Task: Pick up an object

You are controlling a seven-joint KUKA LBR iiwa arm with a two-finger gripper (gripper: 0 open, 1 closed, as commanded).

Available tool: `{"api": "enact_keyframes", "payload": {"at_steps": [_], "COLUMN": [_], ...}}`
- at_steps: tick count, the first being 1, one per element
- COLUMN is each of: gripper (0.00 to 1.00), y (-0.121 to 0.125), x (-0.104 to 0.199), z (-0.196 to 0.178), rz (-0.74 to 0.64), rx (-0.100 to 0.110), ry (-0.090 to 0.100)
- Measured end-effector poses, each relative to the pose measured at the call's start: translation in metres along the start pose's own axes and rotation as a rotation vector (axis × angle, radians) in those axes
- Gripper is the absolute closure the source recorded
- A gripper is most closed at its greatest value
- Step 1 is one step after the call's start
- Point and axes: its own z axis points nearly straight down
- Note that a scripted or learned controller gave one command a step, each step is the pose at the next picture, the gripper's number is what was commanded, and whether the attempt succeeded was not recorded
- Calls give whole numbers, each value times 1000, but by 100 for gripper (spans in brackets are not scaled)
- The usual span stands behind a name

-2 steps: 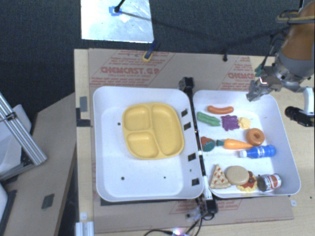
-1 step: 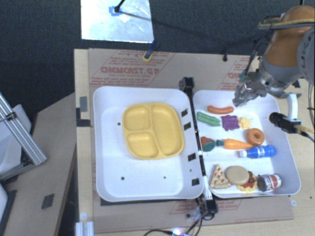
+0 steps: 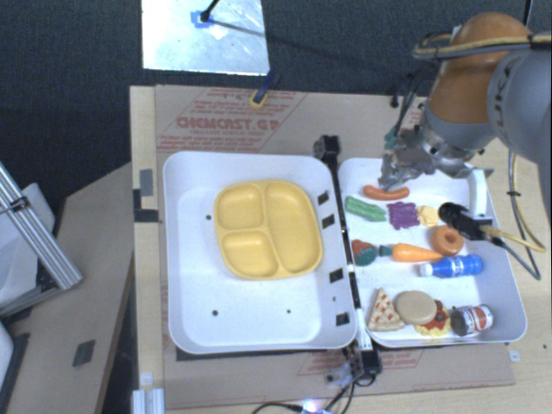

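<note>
My gripper hangs over the back left corner of the right bin, pointing down. Its tip is just above a red sausage, and I cannot see whether they touch. In front of the sausage lie a green pickle, a purple bunch of grapes and a small yellow piece. Further forward are a donut, a carrot, a blue bottle, a pizza slice, a burger and a can.
The left bin holds a yellow divided plate. A black divider runs between the two bins. The grey and orange arm reaches in from the back right above the right bin.
</note>
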Motion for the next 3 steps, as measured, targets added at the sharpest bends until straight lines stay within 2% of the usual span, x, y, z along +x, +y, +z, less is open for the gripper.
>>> {"api": "enact_keyframes", "payload": {"at_steps": [1, 2, 3], "gripper": [100, 100, 100], "y": [-16, -29, -53], "x": [46, 93, 124], "z": [5, -11, 0], "rz": [1, 0, 2], "rx": [2, -1, 3], "ry": [0, 0, -1]}}
